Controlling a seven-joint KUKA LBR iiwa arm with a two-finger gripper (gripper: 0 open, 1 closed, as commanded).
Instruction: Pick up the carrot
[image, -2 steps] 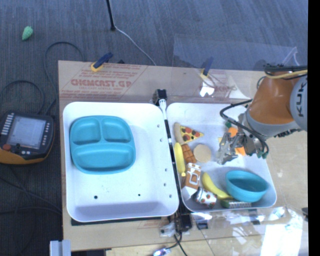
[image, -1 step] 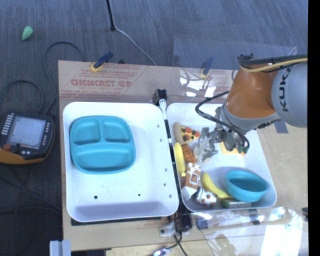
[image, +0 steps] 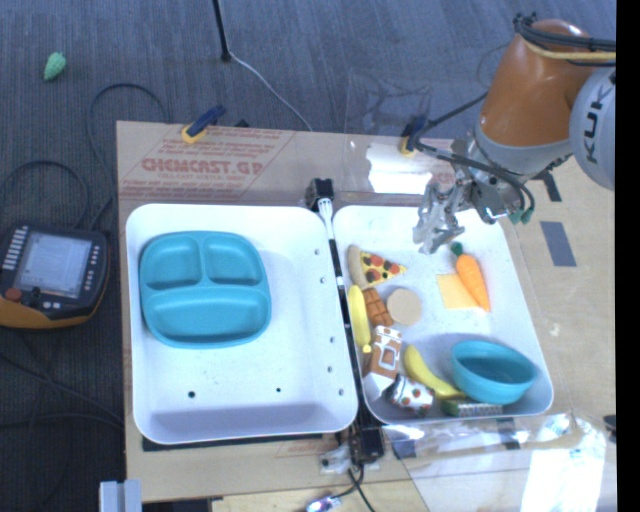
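One carrot (image: 472, 280) lies just beside the end effector (image: 437, 232), down-right of it; long axis slants away; fingers narrow, holding nothing.

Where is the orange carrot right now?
The carrot lies in the right bin in the camera view, near its far right side, partly on a yellow cheese slice. The gripper is just up-left of it.
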